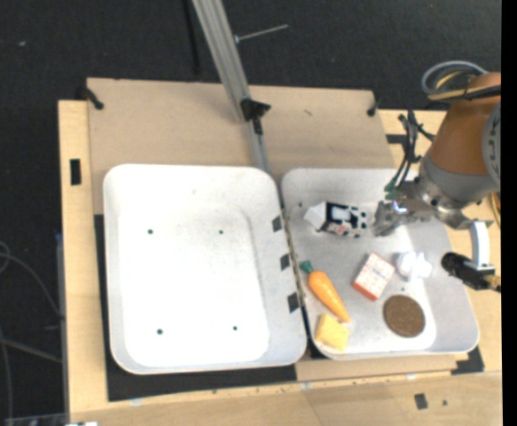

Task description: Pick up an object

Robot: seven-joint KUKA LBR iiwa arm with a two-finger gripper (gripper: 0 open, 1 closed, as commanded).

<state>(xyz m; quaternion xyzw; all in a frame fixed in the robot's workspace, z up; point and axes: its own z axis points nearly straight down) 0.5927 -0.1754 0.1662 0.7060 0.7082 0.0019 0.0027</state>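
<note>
Yellow block (332,332) and carrot (328,295) crowded the right bin's (444,340) near edge, while the gripper (386,217) reached beside a black-and-white toy (340,219), its grasp impossible to tell.

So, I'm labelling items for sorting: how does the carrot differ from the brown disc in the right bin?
The carrot is orange, long and tapered, lying at a slant with a green stem end; the brown disc is dark, round and flat. The carrot sits near the bin's left wall, the disc nearer its front right corner. Both lie in the right bin, apart from the gripper.
</note>
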